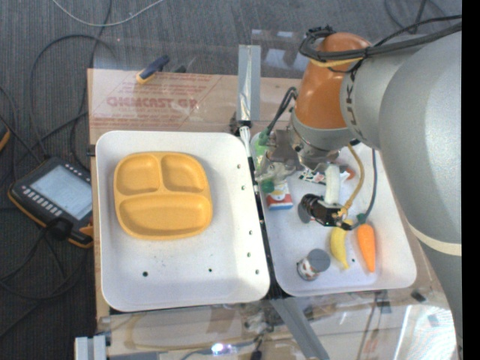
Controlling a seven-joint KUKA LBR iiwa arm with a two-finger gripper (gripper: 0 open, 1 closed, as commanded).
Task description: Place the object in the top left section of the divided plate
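We are seeing faint red lettering on the board (154,102) beyond the left bin (127,276), unreadable. The plate (162,195) is lying there with open room around. The gripper (283,160) is hanging at the right bin's (390,265) far-left edge; its grip cannot be told. Carrot (365,247) and banana (340,247) are lying near-right.

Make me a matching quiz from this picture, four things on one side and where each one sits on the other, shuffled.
Things:
1. divided plate
2. carrot
3. banana
4. handheld screen

Places:
A. right bin, nearest its right wall
B. on the floor, left of the bench
C. left bin
D. right bin, just left of the carrot

Pairs: 1-C, 2-A, 3-D, 4-B
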